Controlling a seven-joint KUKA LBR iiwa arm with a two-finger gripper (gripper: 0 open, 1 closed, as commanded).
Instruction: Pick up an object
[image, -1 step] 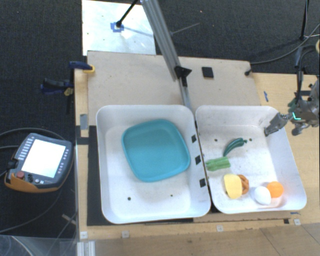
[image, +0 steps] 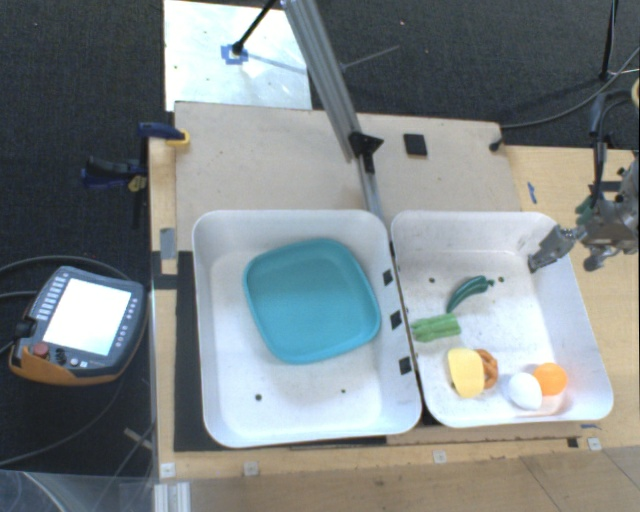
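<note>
The right bin (image: 520, 232) holds several small objects. A dark green curved pod (image: 468, 291) lies near its middle, with a light green piece (image: 436, 327) just below it. Along the front lie a yellow block (image: 465, 372), a brown-orange item (image: 488, 366), a white egg (image: 524, 390) and an orange ball (image: 550, 379). My gripper (image: 572, 255) hangs over the bin's right rim, up and to the right of the pod. It is open, and nothing sits between its fingers.
A teal square plate (image: 312, 300) lies in the left bin (image: 220, 400). A slanted metal pole (image: 335, 90) crosses the back of the bench toward the divide between the bins. A teach pendant (image: 80, 325) rests on the floor at left.
</note>
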